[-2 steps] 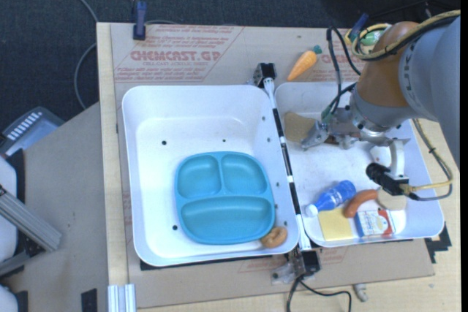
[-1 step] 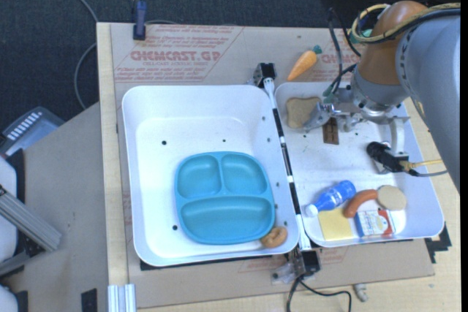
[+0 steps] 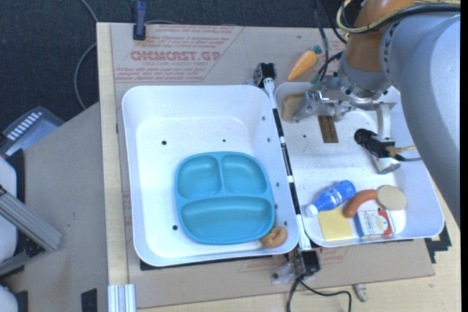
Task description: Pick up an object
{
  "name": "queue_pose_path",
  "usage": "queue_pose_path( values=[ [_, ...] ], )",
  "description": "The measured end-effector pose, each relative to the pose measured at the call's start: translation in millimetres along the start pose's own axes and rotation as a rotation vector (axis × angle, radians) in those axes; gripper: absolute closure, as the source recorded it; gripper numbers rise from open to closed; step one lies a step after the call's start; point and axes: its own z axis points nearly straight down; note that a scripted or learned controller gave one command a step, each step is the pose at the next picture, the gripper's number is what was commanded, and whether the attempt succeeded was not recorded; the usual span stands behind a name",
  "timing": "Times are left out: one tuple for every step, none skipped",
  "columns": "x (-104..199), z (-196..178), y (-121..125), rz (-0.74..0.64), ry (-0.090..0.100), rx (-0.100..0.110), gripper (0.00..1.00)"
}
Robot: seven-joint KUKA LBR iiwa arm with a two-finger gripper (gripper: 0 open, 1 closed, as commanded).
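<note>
The gripper (image 3: 324, 104) is hanging low over the right bin (image 3: 344, 164), toward that bin's 11 o'clock corner. The arm is reaching in from 3 o'clock. Whether the gripper is spread or pressed together cannot be told from this angle, and nothing is visibly being held in it.

The nearest candidates are lying close by. A tan lump (image 3: 292, 107) is sitting just beside the gripper at its 9 o'clock, against the bin's corner. A small brown strip (image 3: 329, 130) is lying just below it at 6 o'clock, and it is unclear whether the two are touching.

Other objects are crowding the bin's 6 o'clock end, well apart from the gripper: a blue bottle (image 3: 333, 196), a sausage (image 3: 360, 202), a yellow block (image 3: 336, 226), a round tan disc (image 3: 391, 196) and a white packet (image 3: 376, 223). A carrot (image 3: 302, 65) is lying outside the bin at 12 o'clock.

The left bin (image 3: 183, 120) is holding a blue divided plate (image 3: 225, 197) and a brown pastry (image 3: 275, 236) at its 5 o'clock corner.

By the look of it, the approach is under way but the pick is not yet done. Closing on an object and lifting it clear are still left.
</note>
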Motion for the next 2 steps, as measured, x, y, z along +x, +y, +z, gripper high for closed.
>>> queue_pose_path(
  values=[
    [1.1,-10.8,1.6,0.000,0.000,-0.007,1.00],
    [1.3,-10.6,1.4,0.000,0.000,-0.007,0.00]
  ],
)
